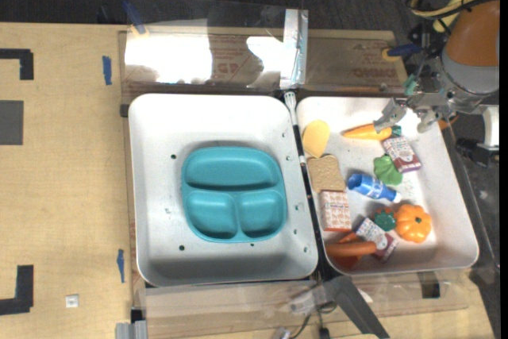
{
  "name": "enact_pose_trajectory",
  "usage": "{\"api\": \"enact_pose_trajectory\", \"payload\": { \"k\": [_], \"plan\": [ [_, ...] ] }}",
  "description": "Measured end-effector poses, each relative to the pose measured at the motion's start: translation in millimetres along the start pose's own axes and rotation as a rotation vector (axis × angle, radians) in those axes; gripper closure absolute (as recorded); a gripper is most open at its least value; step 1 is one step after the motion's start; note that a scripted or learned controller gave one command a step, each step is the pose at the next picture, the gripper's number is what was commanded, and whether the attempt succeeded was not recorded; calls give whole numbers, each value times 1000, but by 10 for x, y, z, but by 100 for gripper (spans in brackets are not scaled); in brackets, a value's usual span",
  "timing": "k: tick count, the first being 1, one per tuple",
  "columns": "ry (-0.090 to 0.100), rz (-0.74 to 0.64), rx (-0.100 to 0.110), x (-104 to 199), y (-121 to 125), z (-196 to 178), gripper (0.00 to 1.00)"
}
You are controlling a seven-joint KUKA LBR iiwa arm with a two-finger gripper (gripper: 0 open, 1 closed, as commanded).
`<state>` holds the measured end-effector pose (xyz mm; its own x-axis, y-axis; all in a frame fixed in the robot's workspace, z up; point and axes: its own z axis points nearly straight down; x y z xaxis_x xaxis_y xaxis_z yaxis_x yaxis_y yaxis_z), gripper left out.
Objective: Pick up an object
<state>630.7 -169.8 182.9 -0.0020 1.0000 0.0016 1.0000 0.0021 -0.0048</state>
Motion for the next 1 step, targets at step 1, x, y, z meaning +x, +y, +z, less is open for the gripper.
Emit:
{"api": "enact_pose_trajectory", "payload": {
  "k": [1],
  "plan": [
    [-3,-74,-8,186,-54,829,0]
  ]
}}
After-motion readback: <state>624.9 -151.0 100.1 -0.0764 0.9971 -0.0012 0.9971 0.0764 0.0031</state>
